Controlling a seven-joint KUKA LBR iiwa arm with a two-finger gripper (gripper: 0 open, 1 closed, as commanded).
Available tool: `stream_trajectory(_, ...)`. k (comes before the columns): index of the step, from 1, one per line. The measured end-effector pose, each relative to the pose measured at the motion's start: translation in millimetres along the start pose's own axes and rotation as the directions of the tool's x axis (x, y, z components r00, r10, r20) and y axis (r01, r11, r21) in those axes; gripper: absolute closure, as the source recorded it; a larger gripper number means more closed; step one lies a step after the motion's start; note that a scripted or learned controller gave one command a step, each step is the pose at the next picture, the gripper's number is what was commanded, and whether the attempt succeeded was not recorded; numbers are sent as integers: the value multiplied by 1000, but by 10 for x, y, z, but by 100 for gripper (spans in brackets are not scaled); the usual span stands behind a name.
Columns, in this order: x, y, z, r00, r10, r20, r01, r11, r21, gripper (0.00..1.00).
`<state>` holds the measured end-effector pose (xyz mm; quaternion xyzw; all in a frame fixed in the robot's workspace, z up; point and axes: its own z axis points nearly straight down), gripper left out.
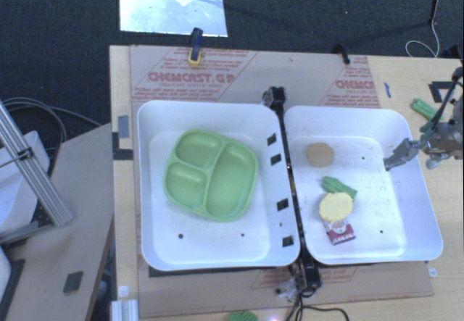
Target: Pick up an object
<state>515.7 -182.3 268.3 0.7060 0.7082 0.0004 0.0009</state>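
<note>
The right bin (406, 240) holds a flat tan disc (319, 155) near its back left. In front of the disc lie a small green piece (338, 185), a round yellow piece (336, 206) touching it, and a red and white packet (339, 232) just below the yellow piece. My gripper (397, 157) hangs over the right bin's right side, reaching in from the right edge. It is well apart from all these objects and nothing shows in it.
The left bin (152, 240) holds a light green divided plate (211, 175). A black divider with clips (284, 167) runs between the bins. A yellow and blue clamp (195, 48) sits on the board behind them. Cables lie at the back right.
</note>
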Motion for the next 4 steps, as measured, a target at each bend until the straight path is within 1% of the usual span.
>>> stream_trajectory(1,527,87,1325,1000,-5,-5,6,1000,10,0)
stream_trajectory(2,968,-304,1861,1000,-2,-3,2,1000,3,0)
stream_trajectory(3,942,-275,1729,1000,2,-1,-2,1000,-2,100)
stream_trajectory(4,1747,240,781,1000,-11,-2,11,1000,-11,100)
